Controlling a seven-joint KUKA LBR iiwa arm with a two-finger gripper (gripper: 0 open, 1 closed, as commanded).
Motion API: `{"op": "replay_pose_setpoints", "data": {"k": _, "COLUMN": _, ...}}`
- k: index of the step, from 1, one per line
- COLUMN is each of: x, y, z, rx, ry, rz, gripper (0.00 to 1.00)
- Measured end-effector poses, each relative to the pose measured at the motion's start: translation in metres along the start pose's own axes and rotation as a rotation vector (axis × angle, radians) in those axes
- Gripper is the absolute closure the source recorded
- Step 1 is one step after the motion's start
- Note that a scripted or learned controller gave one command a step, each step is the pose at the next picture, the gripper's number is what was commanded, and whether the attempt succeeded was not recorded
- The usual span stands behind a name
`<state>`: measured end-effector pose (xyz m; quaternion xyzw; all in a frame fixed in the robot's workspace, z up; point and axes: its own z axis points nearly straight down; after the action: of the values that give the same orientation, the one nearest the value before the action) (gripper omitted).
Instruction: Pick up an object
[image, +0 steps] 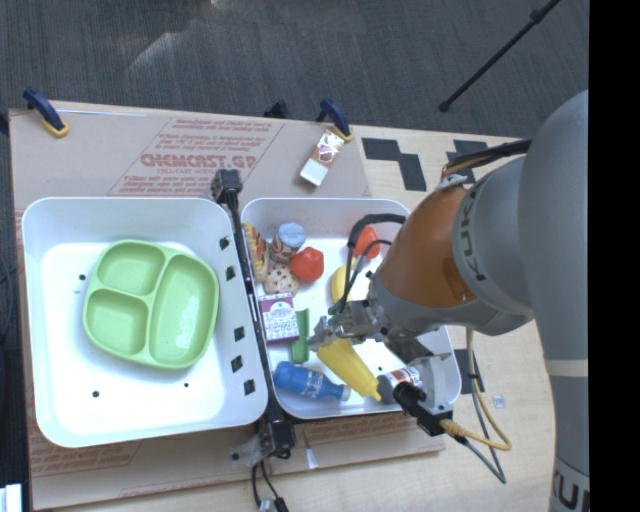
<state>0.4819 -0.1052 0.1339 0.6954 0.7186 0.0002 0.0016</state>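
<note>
You see the gripper (335, 325) low in the right bin (425, 375), centre-right of frame, just above the yellow bottle (352, 366), beside the green block (302, 335), finger state impossible to tell.

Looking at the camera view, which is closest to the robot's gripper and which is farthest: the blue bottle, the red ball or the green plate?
From the gripper:
1. Blue bottle, just below-left in the right bin.
2. Red ball, above it, same bin.
3. Green plate, away in the left bin.

Green plate (150, 305); blue bottle (308, 381) — red ball (308, 264).
</note>
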Motion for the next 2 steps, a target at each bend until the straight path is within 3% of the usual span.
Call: {"op": "replay_pose_setpoints", "data": {"k": 2, "x": 0.0, "y": 0.002, "z": -0.02, "rx": -0.001, "ry": -0.002, "rz": -0.01, "gripper": 1.0}}
